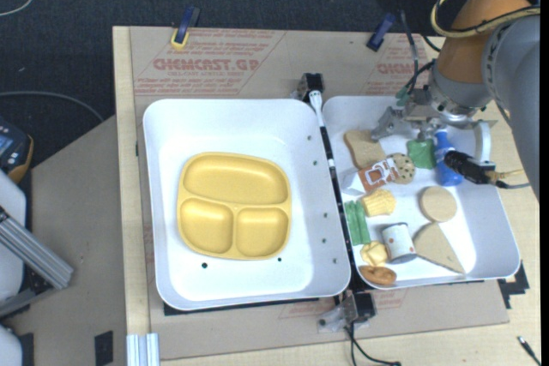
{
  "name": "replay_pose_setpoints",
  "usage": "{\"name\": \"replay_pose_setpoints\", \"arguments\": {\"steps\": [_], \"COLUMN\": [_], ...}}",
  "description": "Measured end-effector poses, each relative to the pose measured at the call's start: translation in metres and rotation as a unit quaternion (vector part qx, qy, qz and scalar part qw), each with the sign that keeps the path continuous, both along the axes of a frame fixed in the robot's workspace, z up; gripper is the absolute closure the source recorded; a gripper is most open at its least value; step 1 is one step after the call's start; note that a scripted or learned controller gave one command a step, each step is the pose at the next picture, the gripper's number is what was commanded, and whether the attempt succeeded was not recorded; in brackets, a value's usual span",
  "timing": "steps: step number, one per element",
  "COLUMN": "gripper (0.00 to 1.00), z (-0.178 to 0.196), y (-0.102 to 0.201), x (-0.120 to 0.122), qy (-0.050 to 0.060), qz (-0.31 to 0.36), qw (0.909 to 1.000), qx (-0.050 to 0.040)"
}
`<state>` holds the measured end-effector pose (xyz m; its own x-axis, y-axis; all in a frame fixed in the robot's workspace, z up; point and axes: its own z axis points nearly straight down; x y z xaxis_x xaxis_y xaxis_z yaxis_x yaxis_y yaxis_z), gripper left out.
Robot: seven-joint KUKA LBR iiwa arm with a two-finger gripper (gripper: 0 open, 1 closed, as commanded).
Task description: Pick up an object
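Toy food pieces lie scattered in the right bin [506,249]: a green block [421,154], a blue bottle [446,166], a round biscuit [438,204], a tan wedge [442,247], a small can [396,238] and corn [378,203]. The hand [418,123] hangs low over the bin's far end, just above the green block; whether it grips anything I cannot tell. A yellow divided plate [233,203] sits in the left bin [163,133].

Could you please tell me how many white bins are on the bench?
2. The left bin holds a yellow divided tray. The right bin holds the small toy foods, with the gripper over its far end.
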<state>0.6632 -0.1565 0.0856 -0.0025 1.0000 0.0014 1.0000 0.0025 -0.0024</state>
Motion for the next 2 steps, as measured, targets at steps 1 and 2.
{"name": "replay_pose_setpoints", "arguments": {"steps": [1, 2], "gripper": [1.0, 1.0], "z": [0.014, 0.061], "y": [0.0, -0.003], "x": [0.002, -0.004], "qy": [-0.004, -0.005], "qz": [0.001, -0.002], "qw": [1.0, 1.0], "qx": [-0.0003, -0.0019]}}
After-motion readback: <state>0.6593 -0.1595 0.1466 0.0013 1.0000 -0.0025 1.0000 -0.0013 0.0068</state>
